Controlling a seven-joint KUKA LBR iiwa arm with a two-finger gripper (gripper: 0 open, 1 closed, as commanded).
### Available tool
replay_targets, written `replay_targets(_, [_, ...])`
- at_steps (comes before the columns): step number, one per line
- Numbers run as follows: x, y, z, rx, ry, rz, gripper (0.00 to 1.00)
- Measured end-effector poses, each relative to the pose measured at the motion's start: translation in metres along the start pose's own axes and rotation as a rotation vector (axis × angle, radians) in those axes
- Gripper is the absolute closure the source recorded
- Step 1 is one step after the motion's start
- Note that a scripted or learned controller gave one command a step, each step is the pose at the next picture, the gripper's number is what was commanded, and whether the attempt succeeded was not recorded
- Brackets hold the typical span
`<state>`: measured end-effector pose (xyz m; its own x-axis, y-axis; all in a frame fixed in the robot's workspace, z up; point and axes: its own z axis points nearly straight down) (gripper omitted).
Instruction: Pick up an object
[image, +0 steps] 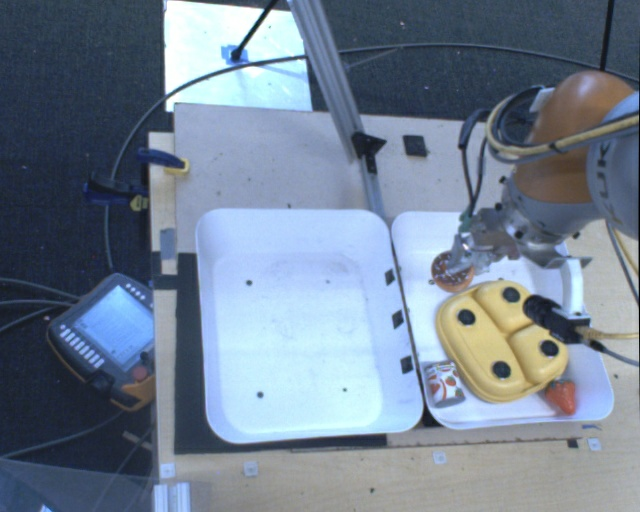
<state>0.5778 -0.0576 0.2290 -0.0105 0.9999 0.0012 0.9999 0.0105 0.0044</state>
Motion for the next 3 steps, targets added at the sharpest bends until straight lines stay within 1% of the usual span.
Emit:
replay_targets(1, [0.056,0.023,-0.008,0.000,0.001,-0.001,1.00])
replay_targets(2, [0.106,0.035,0.004,0.002,0.000,0.001,1.00])
replay_targets(3, [0.150,0.058,-0.003,0.000,0.001,0.001,1.00])
